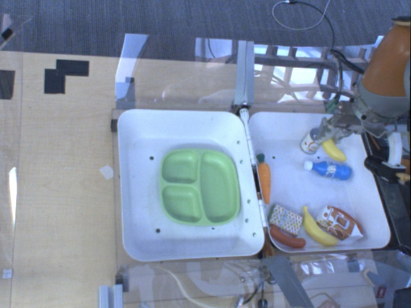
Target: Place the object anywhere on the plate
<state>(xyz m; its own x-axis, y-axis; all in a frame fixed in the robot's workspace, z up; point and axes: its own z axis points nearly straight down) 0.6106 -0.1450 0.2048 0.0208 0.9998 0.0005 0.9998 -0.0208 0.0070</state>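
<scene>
A green plate (pixel 199 186) with three compartments lies in the left white bin (pixel 138 236). My gripper (pixel 317 138) reaches down into the back of the right bin (pixel 379 230), just left of a small yellow banana-like piece (pixel 333 151). Its tip is beside that piece, and I cannot tell whether they touch. A blue and white bottle (pixel 329 170) lies on its side just in front of the gripper. The plate holds nothing.
An orange carrot (pixel 264 180) lies against the divider between the bins. At the right bin's front sit a patterned packet (pixel 286 219), a red sausage (pixel 287 239), a yellow banana (pixel 317 229) and a brown and white packet (pixel 338 222). Cables hang behind the arm.
</scene>
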